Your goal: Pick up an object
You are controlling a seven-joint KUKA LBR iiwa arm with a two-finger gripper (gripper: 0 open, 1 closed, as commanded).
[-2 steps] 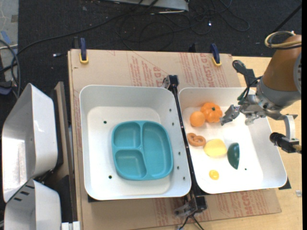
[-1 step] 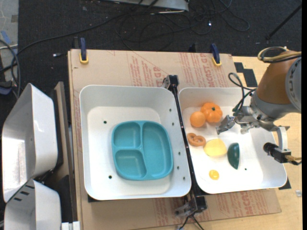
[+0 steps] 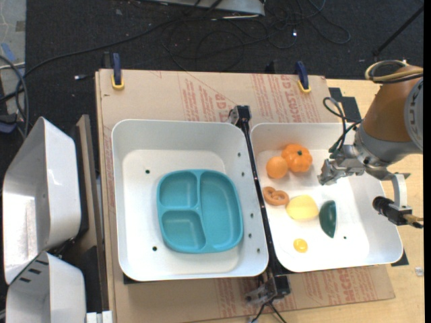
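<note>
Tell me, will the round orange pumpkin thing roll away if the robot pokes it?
Probably a little. The small orange pumpkin looks round and smooth, so a poke could set it rolling. It sits against another orange fruit, which may stop it on that side. It looks like a light plastic toy, so the gripper close beside it could easily shove it.

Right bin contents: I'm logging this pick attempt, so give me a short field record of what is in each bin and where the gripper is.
left bin: teal divided tray
right bin: orange pumpkin, orange ball, brown ring, yellow lemon, dark green piece, small yellow disc
gripper: over the right bin, right of the pumpkin
held item: none seen between the fingers
</note>
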